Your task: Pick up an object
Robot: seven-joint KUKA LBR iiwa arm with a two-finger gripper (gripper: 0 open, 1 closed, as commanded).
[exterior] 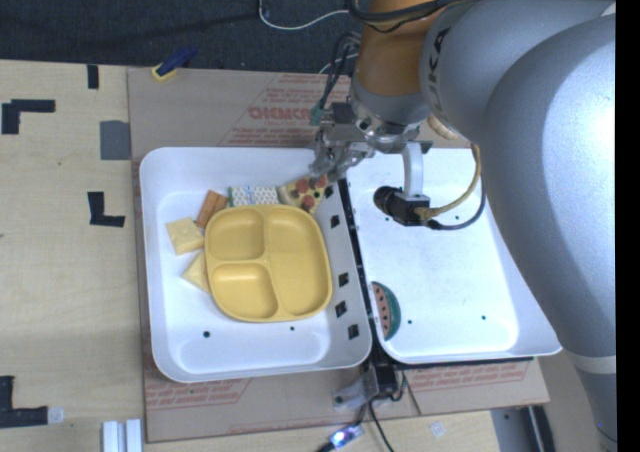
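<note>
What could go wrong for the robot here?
The gripper hangs over the far right corner of the left bin, right by the divider, so it might bump the wall. The small items below it are crowded against the yellow tray, so a grab could slip or catch the tray.

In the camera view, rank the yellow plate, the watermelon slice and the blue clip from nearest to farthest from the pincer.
From the pincer:
1. Yellow plate, in the left bin, just below-left of it.
2. Watermelon slice, at the right bin's near-left edge.
3. Blue clip, on the bench beyond the bins, far left.
</note>
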